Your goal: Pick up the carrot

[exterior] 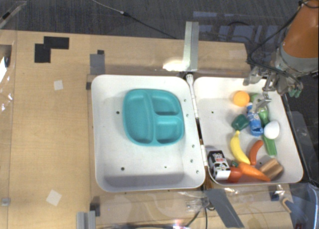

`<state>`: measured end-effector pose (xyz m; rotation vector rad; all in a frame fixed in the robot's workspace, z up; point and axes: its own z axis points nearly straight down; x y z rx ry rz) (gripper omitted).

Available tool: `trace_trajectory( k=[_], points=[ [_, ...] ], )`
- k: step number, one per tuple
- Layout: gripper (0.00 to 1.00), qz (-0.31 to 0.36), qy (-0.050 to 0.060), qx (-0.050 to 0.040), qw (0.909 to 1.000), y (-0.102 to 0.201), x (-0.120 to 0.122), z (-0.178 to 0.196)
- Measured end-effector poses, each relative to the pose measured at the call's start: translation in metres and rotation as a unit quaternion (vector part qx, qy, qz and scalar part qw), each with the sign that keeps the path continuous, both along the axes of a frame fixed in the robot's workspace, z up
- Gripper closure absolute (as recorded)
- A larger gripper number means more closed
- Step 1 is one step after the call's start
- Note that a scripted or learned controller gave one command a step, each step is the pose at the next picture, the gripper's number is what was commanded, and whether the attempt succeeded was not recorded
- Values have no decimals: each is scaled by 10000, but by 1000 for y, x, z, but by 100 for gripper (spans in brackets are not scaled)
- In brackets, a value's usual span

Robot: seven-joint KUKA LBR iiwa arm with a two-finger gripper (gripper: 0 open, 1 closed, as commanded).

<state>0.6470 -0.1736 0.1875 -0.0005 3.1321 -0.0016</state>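
The bench (50, 138) is light wood, with black angular marks (50, 48) near its upper left corner; two pale square patches lie on its left side, one upper (59, 85) and one lower (53, 197).

The left bin (107, 168) holds a teal divided plate (153, 116), lying flat near the bin's centre; the plate has one large compartment on its left and two smaller ones on its right; a metal bracket (191, 44) stands upright behind the seam between the two bins.

The right bin (214, 98) holds a group of items along its right half; a small black and white box (217, 161) sits at the lower left corner, with a red and white item (223, 174) just below it; the carrot (251, 171) lies along the front wall, pointing right, touching the red and white item at its left end; a banana (238, 149) lies just above the carrot; a red curved item (255, 151) lies to the right of the banana; a brown block (273, 168) rests at the carrot's right end; a dark green item (240, 122), a blue item (255, 125), a white egg (271, 130) and a green cylinder (269, 145) sit near the middle; an orange ball (241, 98) lies toward the rear.

The gripper (263, 101) hangs over the rear right of this bin, above the blue item and well apart from the carrot; its opening state cannot be determined.
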Motion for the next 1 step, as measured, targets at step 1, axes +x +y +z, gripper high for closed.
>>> trace_trajectory(
  k=[1],
  points=[
    [0,263,64,0,9996,-27,21,-100]
  ],
)
